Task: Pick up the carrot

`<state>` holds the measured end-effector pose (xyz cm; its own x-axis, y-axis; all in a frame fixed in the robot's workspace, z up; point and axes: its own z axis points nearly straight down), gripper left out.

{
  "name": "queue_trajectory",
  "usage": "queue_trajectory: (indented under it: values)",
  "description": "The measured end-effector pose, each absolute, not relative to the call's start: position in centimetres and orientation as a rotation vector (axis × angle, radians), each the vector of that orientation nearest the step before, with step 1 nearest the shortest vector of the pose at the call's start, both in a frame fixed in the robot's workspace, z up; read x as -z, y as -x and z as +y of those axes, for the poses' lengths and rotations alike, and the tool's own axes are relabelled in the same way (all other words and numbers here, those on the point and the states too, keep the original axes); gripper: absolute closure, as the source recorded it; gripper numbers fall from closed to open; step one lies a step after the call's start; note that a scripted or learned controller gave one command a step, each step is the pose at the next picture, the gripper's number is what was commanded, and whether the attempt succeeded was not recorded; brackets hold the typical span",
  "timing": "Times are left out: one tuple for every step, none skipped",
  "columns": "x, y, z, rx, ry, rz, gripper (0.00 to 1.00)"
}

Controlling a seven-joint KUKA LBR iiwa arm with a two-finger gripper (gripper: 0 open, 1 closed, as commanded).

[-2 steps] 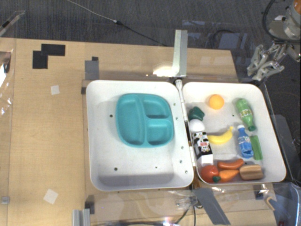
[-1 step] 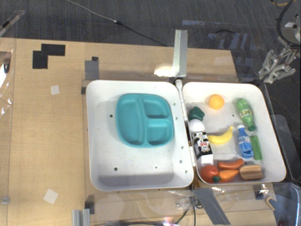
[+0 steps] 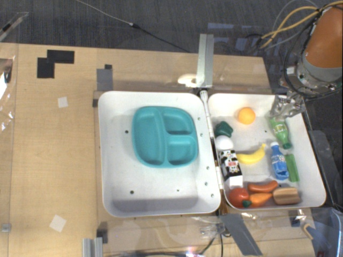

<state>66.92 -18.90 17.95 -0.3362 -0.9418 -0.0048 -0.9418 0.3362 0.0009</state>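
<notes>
Along right bin's near edge: tapered carrot (image 3: 261, 199).

Even, fairly bright light from above, soft shadow along the near inner wall of the left bin (image 3: 155, 205), pale glare on the clear sheet (image 3: 8, 92) at far left, slightly soft focus overall, arm (image 3: 324, 42) blurred at far right, dark floor grainy.

Just below my claw (image 3: 285, 107) stands a green bottle (image 3: 280, 131). Farther down, the carrot (image 3: 260, 198) is hemmed in, with a sausage (image 3: 263, 186) above it, a tomato (image 3: 239, 196) to its left and bread (image 3: 285, 196) to its right. Bare bin floor (image 3: 252, 138) lies down-left of me.
</notes>
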Motion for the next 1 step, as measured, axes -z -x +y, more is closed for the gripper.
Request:
queue_trajectory:
  values:
    - [-18.41, -67.09, -19.00, 0.005, 1.803, 2.562, 0.00]
